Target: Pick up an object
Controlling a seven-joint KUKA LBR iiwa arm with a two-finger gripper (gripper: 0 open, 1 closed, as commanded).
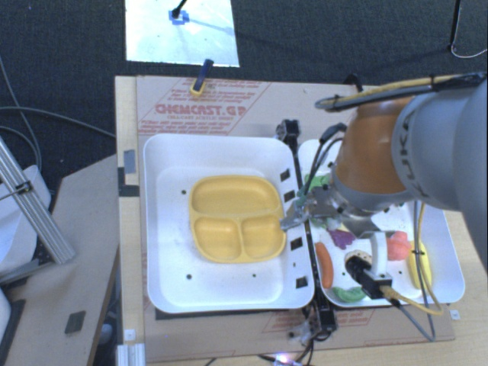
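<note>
Resting on board-topped bench: two white bins; dark floor.

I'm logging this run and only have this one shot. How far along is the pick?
Done: the arm has reached over the right bin. In hand: nothing that I can see; the gripper sits by the divider, next to the yellow tray in the left bin. Left: the whole grasp and lift. The orange carrot, purple piece and yellow banana all lie in the right bin.
</note>
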